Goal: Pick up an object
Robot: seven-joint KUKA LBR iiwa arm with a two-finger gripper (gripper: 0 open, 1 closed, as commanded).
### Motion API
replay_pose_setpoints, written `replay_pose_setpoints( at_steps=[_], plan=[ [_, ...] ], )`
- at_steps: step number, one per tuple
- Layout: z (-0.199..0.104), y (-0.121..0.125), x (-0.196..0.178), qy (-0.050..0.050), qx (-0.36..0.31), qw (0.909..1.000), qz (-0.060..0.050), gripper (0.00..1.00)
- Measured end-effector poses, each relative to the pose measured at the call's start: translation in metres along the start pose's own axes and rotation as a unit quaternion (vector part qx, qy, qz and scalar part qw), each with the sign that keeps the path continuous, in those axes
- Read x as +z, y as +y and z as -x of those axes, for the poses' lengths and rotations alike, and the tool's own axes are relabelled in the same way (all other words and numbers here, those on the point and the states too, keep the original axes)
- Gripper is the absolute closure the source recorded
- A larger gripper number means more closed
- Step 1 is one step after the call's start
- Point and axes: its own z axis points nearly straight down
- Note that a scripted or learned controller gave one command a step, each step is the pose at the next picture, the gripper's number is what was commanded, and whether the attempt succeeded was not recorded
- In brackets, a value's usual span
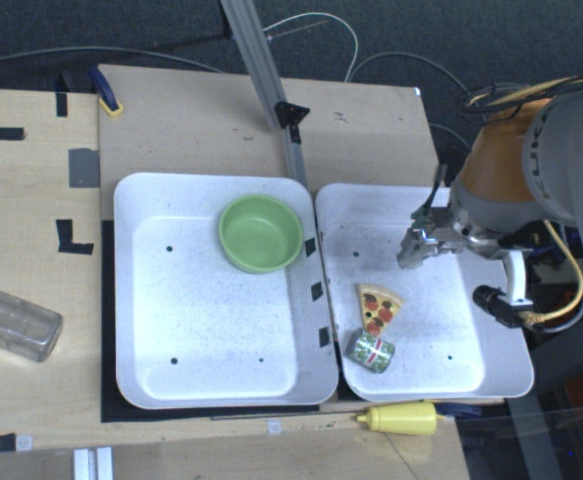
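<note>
Overhead slanted view of the worktop [31, 183] with two shallow white bins. The right bin [471, 368] serves as landmark. Inside it, near the front-left corner, lie two candidate objects: a toy pizza slice [378, 309] and, just in front of it and nearly touching, a small green-and-red can [372, 352] lying on its side. The gripper [417, 248] hangs over the bin's middle rear, behind and to the right of the pizza slice and apart from it; nothing is seen between its fingers, and whether they are spread or closed cannot be told at this resolution.

Handling, as judged: the pizza slice looks like a light, stiff, flat plastic piece, not fragile; lying low on the bin floor, it is best pinched across its narrower width near the tip. Its long axis runs from rear to front, crust end toward the bin's rear, tip toward the can. The can looks light and rigid but may roll; a grip across its curved sides, at mid-length, seems safest. Its long axis lies roughly left to right.

The left bin [171, 368] holds a green bowl [260, 233]; a yellow bottle [403, 419] lies just in front of the right bin.
</note>
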Motion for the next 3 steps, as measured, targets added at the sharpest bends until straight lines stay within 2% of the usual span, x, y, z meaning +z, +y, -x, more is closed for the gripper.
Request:
replay_pose_setpoints(
  at_steps=[2,3],
  plan=[
    [-0.01,0.005,-0.091,0.0,-0.001,1.0,0.001,1.0],
    [-0.069,0.018,-0.095,0.001,-0.003,1.0,-0.001,1.0]
  ],
)
